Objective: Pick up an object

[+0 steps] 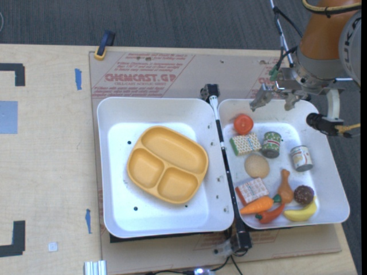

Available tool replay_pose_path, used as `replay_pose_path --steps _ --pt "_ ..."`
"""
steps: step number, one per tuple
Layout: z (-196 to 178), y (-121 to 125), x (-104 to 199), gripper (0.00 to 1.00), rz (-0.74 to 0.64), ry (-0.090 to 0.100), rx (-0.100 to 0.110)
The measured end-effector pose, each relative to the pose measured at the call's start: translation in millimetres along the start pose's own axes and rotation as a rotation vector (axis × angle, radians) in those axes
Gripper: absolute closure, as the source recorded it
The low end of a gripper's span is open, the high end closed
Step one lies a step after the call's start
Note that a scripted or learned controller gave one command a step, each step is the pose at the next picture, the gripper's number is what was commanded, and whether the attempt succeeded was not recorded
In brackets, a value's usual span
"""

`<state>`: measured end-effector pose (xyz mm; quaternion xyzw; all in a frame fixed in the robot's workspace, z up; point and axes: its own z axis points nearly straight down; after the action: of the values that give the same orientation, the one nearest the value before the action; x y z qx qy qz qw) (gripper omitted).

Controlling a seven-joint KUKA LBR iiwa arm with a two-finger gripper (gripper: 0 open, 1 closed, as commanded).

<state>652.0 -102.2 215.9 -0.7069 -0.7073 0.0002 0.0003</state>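
Observation:
My gripper [274, 101] hangs over the far rim of the right bin [338, 202], open, with nothing between its fingers. The bin below holds several toy foods. A red tomato [243, 123] lies nearest the gripper, just in front of it and to the left. Beside it are a green-edged cracker [245, 144], a green can [271, 144] and a silver can [300, 157]. Nearer the front are a beige potato [257, 166], a drumstick [285, 183], a pink wafer [252, 190], a carrot [257, 205], a red chili [272, 215], a banana [301, 212] and a brown ball [303, 195].
The left bin [109, 153] holds a yellow divided plate [167, 164]. A black divider rail [221, 148] runs between the bins. A black cable fitting [321, 122] sticks out of the arm over the right bin's far right corner. Cardboard and a wooden bench surround the bins.

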Motion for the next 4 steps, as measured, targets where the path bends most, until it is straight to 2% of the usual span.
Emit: replay_pose_path --steps 1,2,3,4 --pt "87.8 2.0 -11.5 0.0 0.001 0.0 0.001" --pt "125.4 -24.3 4.2 0.0 0.001 -0.001 -0.013" --pt "125.3 -26.0 5.1 0.0 0.002 -0.002 -0.015" --pt "125.5 -43.5 7.9 0.0 0.002 -0.001 -0.015"
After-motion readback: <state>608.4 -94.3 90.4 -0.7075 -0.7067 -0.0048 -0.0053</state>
